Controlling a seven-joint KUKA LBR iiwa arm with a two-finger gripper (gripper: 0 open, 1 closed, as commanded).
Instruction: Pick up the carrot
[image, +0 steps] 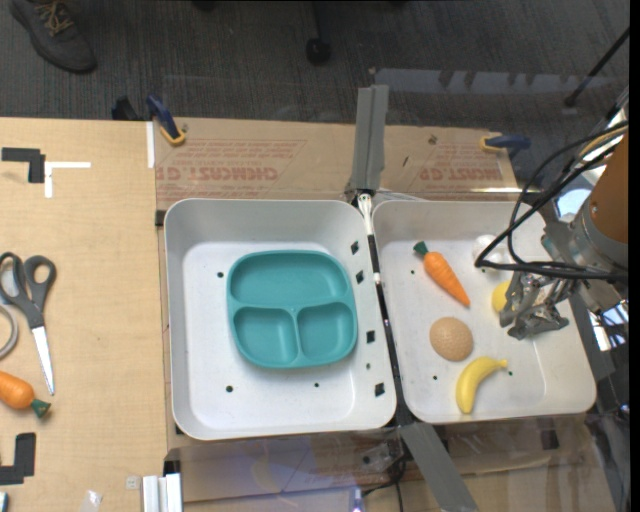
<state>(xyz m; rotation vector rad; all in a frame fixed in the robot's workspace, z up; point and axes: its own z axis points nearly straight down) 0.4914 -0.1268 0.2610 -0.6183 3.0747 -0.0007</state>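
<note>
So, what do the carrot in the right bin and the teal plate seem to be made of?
The carrot looks like moulded plastic: even orange colour, smooth surface, a stiff green top; probably a toy. The teal plate, with three compartments, looks like matte plastic or silicone: uniform colour, rounded edges, soft shading. The view cannot settle which.

A teal divided plate (293, 321) sat in the left white bin (190, 300). The right white bin (560, 385) held a tan egg (452, 338) and a yellow banana (474, 382), near each other. On the table (80, 250) at left lay scissors (30, 310).
</note>
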